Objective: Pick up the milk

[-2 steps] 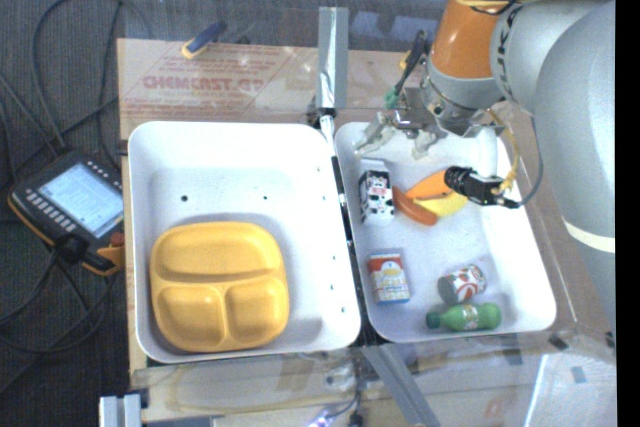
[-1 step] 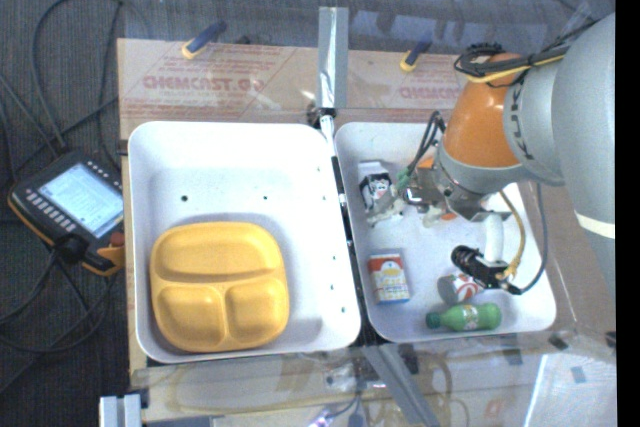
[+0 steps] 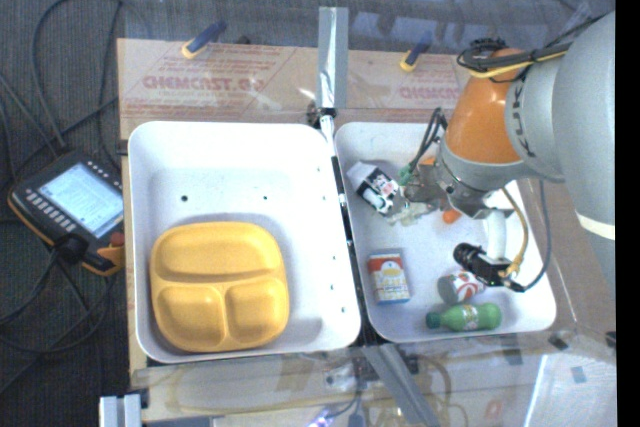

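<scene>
A small red-and-white carton [image 3: 388,277], which looks like the milk, lies flat in the right bin [image 3: 540,310] near its front left. My gripper [image 3: 408,205] hangs low over the bin's back left part, under the orange-banded wrist [image 3: 483,120]. It is well behind the carton and apart from it. A black-and-white packet [image 3: 375,187] lies just left of the gripper, close to it or touching it.
A green bottle [image 3: 463,317] lies along the right bin's front wall, with a small can [image 3: 460,287] just behind it. A small orange piece [image 3: 452,214] shows under the wrist. A yellow divided tray [image 3: 220,285] fills the front of the left bin [image 3: 240,150].
</scene>
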`<state>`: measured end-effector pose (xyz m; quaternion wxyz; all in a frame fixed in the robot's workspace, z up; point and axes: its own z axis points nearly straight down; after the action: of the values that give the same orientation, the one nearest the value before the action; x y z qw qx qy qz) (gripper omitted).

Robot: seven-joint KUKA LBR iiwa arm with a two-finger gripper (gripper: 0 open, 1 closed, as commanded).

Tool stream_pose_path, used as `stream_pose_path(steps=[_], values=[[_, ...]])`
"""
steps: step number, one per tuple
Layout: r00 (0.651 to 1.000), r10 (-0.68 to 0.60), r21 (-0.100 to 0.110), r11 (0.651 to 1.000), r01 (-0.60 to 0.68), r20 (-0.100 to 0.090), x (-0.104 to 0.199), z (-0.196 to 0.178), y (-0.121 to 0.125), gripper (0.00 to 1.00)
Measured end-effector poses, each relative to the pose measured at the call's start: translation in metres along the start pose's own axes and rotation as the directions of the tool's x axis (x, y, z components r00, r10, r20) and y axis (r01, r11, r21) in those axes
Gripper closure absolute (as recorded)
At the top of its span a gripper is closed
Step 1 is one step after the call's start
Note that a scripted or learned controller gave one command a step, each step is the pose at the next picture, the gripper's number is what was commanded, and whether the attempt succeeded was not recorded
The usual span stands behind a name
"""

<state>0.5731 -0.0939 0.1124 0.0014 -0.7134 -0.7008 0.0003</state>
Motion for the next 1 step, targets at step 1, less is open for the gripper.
stream_pose_path(steps=[1], values=[[1.000, 0.000, 0.000, 1.000, 0.000, 0.000, 0.0000, 0.0000, 0.0000, 0.00]])
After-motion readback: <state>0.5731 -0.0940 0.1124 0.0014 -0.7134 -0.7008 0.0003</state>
